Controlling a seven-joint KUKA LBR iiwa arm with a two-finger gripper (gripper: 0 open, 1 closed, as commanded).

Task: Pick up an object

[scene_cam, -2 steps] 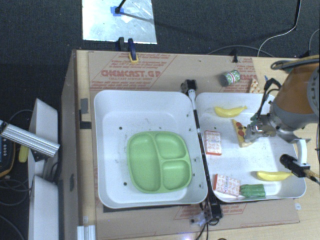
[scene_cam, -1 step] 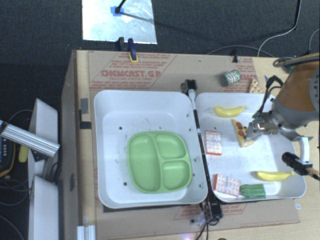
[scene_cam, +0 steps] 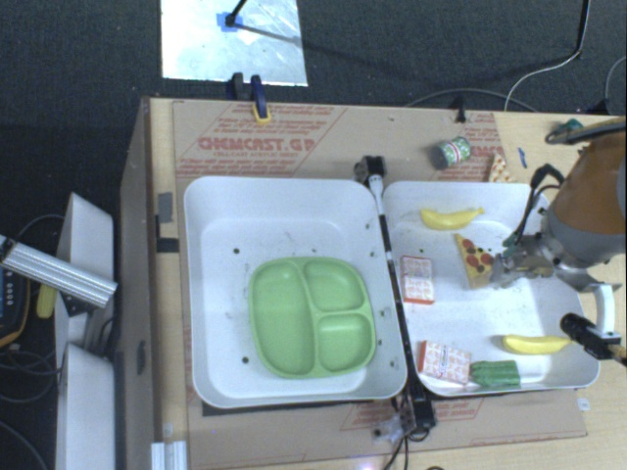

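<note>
Gripper [scene_cam: 509, 262] low in the right bin [scene_cam: 549, 336], just beside the pizza slice [scene_cam: 474, 259], which lies to its left with its long axis running from the bin's far side toward the near rim. Whether the jaws stand open or closed cannot be told. Beyond, a banana [scene_cam: 452, 218] lies near the far wall; another banana [scene_cam: 534, 343] sits nearer the camera.

Bench [scene_cam: 294, 130] with two white bins [scene_cam: 284, 223]
</note>
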